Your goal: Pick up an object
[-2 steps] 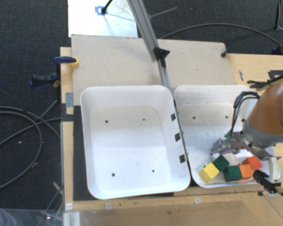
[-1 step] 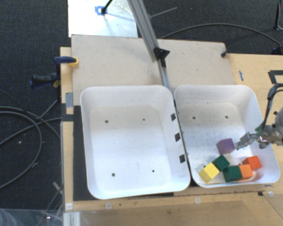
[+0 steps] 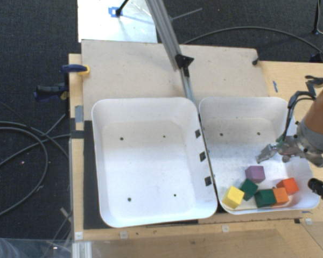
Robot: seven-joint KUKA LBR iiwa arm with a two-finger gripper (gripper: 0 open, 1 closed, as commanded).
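Objects for picking: a cluster of small blocks at the near right corner of the right bin (image 3: 242,112).
- Purple block (image 3: 255,173), farthest from the near wall, apart from the gripper and just below it in the view.
- Dark green block (image 3: 250,187), touching or just beside the purple one on its near side.
- Yellow block (image 3: 234,196), leftmost of the group, near the bin's near wall.
- Second green block (image 3: 265,198), right of the yellow one.
- Orange block (image 3: 280,195), just beside the second green block.
- Red-orange block (image 3: 288,185), rightmost, just behind the orange one.

Gripper (image 3: 270,152): grey metal, low over the floor of the right bin, pointing left, above the purple block in the view. Nothing shows between its fingers; how far they are parted cannot be told.

Arm (image 3: 317,120): enters from the right edge, with cabling looped over it.

Left bin (image 3: 145,160): white, shallow, touching the right bin along a shared side marked with dark clips.

Bench (image 3: 167,69): pale board under both bins; a slanted metal pole (image 3: 167,31) crosses it.
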